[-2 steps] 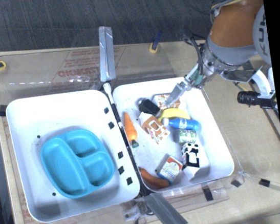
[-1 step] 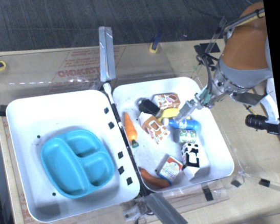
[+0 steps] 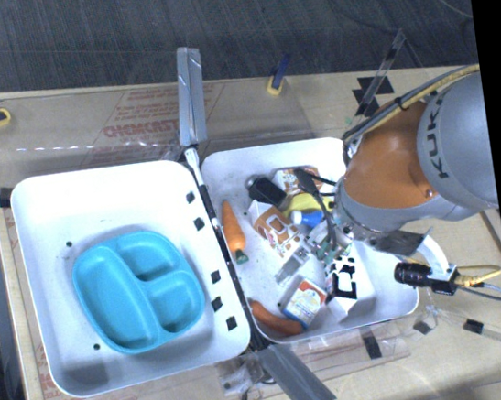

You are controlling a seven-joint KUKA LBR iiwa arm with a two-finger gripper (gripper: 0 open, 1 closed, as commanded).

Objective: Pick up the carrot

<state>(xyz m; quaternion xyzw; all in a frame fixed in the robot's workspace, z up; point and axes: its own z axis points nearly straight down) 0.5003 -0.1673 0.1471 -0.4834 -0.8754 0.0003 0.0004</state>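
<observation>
The carrot [image 3: 233, 230] is a small orange root with a dark tip. It lies lengthwise against the left wall of the right bin [image 3: 377, 313]. My gripper [image 3: 311, 249] is low in the middle of that bin, over a heap of small packages. It sits to the right of the carrot, about a hand's width away, and does not touch it. The grey wrist with its orange band [image 3: 385, 171] covers the bin's right side.
The left bin [image 3: 60, 360] holds a blue divided tray [image 3: 138, 289]. Around the gripper lie a yellow item [image 3: 304, 203], a printed carton [image 3: 275, 226], a small box [image 3: 304, 302] and a brown-orange sausage-shaped thing [image 3: 275, 319] at the front wall.
</observation>
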